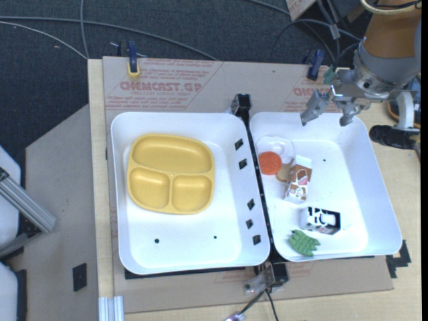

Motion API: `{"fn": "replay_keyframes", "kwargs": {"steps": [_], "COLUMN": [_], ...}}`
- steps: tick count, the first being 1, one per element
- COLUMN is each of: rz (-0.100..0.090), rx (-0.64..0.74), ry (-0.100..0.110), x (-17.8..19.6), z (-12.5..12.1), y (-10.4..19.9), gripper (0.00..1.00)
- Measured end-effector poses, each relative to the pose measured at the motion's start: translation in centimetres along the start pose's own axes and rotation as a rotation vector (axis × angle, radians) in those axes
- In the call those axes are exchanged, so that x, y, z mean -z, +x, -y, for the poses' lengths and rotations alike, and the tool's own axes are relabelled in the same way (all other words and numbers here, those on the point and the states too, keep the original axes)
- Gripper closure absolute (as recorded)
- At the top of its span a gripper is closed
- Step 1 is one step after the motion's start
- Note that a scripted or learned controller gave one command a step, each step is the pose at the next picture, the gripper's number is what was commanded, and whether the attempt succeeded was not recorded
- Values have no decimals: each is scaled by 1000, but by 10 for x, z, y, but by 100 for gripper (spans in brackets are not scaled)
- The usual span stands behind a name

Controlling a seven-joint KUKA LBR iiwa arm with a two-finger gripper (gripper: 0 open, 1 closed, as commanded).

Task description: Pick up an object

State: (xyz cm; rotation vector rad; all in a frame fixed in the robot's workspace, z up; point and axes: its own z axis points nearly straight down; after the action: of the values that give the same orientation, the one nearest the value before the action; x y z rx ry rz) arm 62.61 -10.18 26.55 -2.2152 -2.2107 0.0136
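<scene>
Below the spread-fingered gripper (330,114), a small carton (298,180), white and brown, flat in the right bin (374,179)

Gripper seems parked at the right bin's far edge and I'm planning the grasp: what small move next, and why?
Probably bring the gripper, fingers spread and holding nothing, toward the view's lower left over the small carton. The objects cluster along the right bin's left side, away from where it hangs.
</scene>
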Motion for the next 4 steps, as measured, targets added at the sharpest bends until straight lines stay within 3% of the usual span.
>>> {"fn": "replay_keyframes", "kwargs": {"steps": [1, 3, 4], "rz": [1, 1, 0], "rx": [3, 4, 3], "ry": [-13, -10, -7], "x": [8, -106, -167], "z": [-2, -14, -8], "y": [0, 1, 7], "gripper": [0, 0, 0]}}
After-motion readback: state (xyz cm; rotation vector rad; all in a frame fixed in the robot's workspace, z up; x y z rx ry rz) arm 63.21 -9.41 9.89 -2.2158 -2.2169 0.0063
